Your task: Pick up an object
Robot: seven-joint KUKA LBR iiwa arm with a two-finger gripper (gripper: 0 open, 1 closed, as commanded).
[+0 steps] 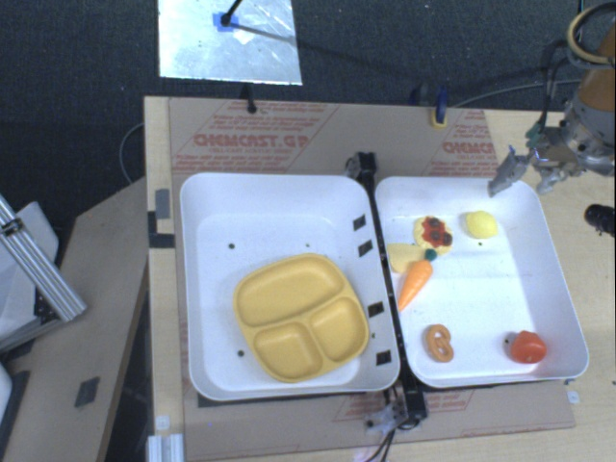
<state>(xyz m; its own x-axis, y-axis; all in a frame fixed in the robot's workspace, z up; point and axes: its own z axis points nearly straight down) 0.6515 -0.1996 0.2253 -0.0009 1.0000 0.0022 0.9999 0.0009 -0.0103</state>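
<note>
Over right bin's far right corner, tool spread, grasping nothing; carrot likely light, stiff, best pinched mid-body.

I see the arm as a grey metal wrist with a tan, orange-tinged band above it. A yellow cable loops over the top, with dark cables beside it. The gripper has two pale grey fingers on a darker, blocky body. Screws and markings are too blurred to make out.
</note>
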